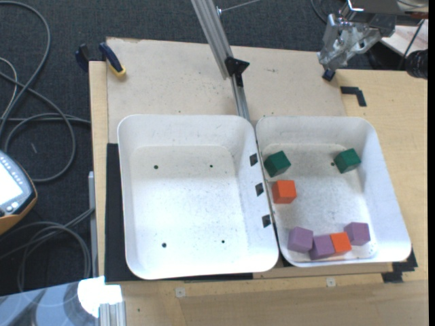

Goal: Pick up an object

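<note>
Small matte cubes — two green [276, 162], two orange [284, 191], three purple [300, 239] — are scattered in the right bin [384, 175], a shallow, speckled white tray. The metallic gripper [329, 65] is seen above the bench's far edge, well apart; nothing is gripped.

matt wooden bench [170, 80], speckled white bins [190, 209]
</note>
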You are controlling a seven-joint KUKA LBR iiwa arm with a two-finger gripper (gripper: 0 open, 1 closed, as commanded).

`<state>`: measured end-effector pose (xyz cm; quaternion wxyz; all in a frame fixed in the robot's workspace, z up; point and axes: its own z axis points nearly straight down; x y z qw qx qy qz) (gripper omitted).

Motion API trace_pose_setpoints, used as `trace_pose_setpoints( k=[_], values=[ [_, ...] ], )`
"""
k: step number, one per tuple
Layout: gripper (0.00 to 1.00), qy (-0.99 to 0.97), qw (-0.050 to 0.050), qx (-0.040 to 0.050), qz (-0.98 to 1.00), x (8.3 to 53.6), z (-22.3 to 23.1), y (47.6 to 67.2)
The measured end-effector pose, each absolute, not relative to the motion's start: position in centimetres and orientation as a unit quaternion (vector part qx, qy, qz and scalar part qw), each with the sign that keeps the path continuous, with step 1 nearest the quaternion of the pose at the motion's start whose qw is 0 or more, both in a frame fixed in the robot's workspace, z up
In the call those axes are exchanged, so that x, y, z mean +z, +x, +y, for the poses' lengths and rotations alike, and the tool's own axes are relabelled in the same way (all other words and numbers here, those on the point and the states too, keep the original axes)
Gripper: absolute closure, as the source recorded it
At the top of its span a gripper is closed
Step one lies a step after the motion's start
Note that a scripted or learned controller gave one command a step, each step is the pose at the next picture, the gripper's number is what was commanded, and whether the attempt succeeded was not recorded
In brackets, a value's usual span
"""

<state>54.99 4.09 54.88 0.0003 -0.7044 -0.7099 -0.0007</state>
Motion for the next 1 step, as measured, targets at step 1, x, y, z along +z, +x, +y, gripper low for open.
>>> trace_pose_setpoints(
  k=[1],
  values=[
    [1.0, -0.709, -0.003, 0.0001, -0.705, 54.87, -2.99, 62.16]
  ],
)
